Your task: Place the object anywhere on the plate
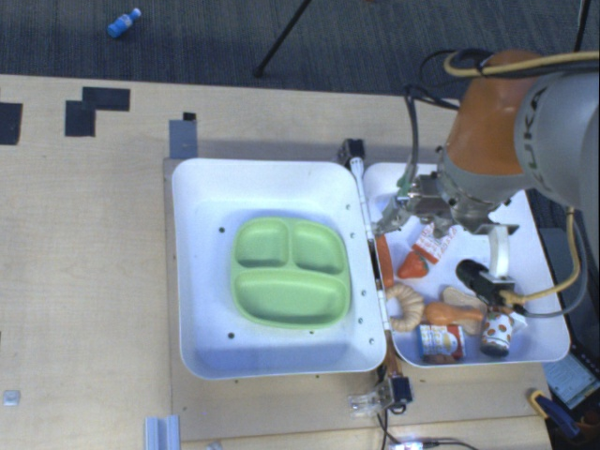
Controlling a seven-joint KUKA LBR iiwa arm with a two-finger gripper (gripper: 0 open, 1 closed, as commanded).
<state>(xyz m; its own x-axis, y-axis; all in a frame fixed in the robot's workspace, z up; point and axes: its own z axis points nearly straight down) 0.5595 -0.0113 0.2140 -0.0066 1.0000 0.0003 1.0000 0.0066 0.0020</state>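
Green divided plate [289, 272] in left bin [202, 251] | my gripper [405, 210] over right bin [544, 279], closure: cannot tell | toy strawberry [412, 266] beside carrot [383, 257] | risk: crowding, snagging a neighbour

Pale green plate [289, 272] in white bin [202, 279]. Orange band [487, 125] on grey arm [562, 129]. Just below gripper [412, 209]: red-and-white carton [435, 243], red strawberry [412, 266], orange carrot [383, 257], tan pretzel [407, 306]; farther below, blue-labelled can [441, 342].
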